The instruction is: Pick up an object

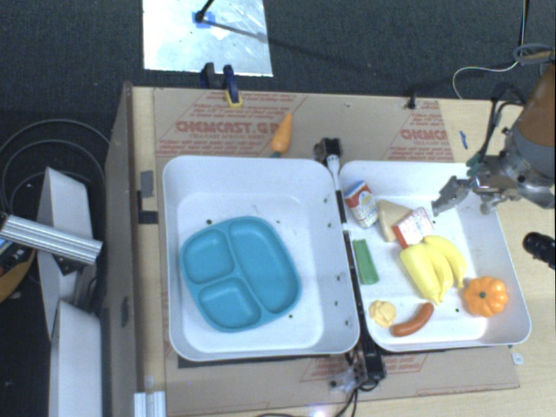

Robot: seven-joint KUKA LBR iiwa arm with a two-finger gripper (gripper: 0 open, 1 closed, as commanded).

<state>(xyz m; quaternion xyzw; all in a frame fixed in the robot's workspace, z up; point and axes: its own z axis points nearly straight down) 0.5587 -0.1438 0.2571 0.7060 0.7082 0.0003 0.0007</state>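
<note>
My gripper hangs over the upper right part of the right bin, open, with nothing between its fingers. To its left and below lie a small can, a pale cheese wedge, a red-and-white box and a bunch of yellow bananas. An orange pumpkin, a green block, a brown sausage and a small yellowish piece sit nearer the front. The gripper touches none of them.
The left bin holds a blue divided plate. An orange carrot lies on the cardboard behind the bins. A divider bar runs between the bins. Cables hang at the upper right.
</note>
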